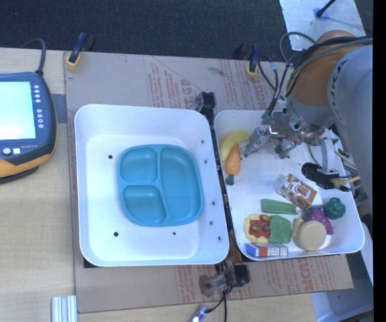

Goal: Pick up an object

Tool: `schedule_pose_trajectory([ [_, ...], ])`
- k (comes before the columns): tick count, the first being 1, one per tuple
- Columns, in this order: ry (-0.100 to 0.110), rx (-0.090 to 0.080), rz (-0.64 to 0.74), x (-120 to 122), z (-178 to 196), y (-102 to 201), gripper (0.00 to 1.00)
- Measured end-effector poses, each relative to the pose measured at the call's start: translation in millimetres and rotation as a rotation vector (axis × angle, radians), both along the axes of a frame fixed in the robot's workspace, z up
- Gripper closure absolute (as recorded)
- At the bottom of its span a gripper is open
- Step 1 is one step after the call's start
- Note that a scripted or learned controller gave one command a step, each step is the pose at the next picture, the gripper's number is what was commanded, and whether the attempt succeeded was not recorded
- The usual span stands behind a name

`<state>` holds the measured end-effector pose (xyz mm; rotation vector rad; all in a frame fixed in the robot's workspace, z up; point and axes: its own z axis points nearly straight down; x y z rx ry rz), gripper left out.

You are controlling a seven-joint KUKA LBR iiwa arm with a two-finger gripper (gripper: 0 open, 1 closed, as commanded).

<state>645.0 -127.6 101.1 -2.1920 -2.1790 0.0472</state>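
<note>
Yellow plastic banana (233,141) lies at ten o'clock in the right white bin (354,243), an orange carrot (233,161) touching it. Just beside, toward three o'clock, the metal hand (254,139) hovers, and I cannot tell whether it grips anything.

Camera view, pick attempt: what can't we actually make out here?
- Gripper: too small and cluttered with cables to tell the finger state, or whether it touches the banana.
- Arm: cut off by the right edge of the camera view.
- Right bin: its far right corner is hidden under the arm.
- Pizza slice and the small packet: print and detail too small to read.
</note>
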Motion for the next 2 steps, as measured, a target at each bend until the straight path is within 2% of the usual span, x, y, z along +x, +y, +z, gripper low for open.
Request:
schedule_pose_trajectory([
  [1,0.003,-0.009,-0.003,-1.5,-10.7,23.8,0.00],
  [2,-0.019,-0.008,0.002,-4.1,1.3,17.5,0.00],
])
